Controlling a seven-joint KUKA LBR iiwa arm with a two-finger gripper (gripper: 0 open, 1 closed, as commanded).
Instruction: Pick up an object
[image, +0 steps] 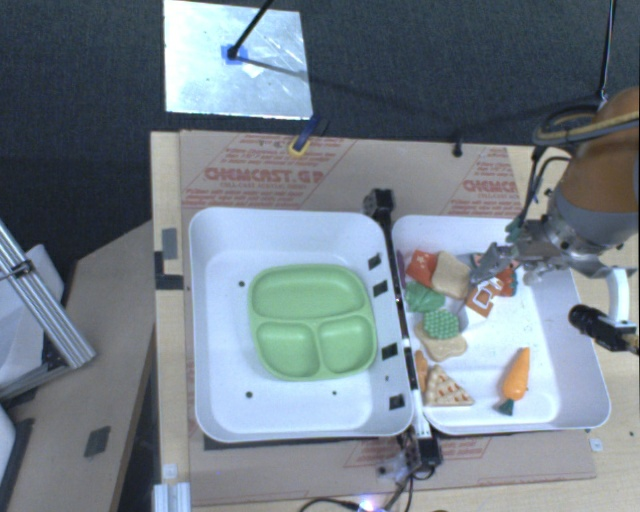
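I've got the arm (600, 170) reaching in from the right, its orange band up over the far corner of the right bin (585, 400), and the gripper (497, 268) is down low over the back of that bin, right among the toy food. From up here I cannot tell how its hand is set or whether it has anything in it; the metal tip sits just above an orange-and-white piece (484, 298) and the two blur together. Close by, toward the divider, I see a red-orange piece (421, 266) touching a tan slice (452, 275), and below those a green leafy piece (422, 298) next to a green dotted round one (441, 323). A pale biscuit-shaped piece (445, 347) lies just under that, and a waffle-like wedge (443, 388) rests near the front of the bin by the divider. The carrot (515, 375) lies on its own, tilted, well apart from the cluster, out on the bare white floor toward the front right. Over in the left bin (215, 250) a green divided tray (310, 320) sits flat in the middle. Both bins rest on a cardboard sheet (260, 170) with red lettering.
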